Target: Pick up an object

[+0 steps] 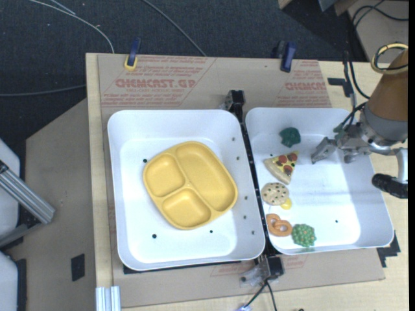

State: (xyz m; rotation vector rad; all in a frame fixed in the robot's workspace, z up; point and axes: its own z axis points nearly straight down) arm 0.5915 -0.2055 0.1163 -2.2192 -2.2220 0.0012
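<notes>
The right bin (363, 232) holds several toy foods along its left side: a dark green broccoli piece (290, 135), a pizza slice (283, 166), a chocolate-chip cookie (275, 192), a pretzel (279, 225) and a lighter green broccoli (303, 234). My gripper (335, 154) hangs over the upper right part of this bin, to the right of the dark broccoli and the pizza slice. It is open, with nothing between its fingers (320, 152).
A yellow divided plate (189, 184) lies in the left bin (130, 238). A small yellow piece (286, 204) sits just below the cookie. Black clamps (235, 100) stand between the bins at the far end. The bare floor of the right bin (337, 199) lies below the gripper.
</notes>
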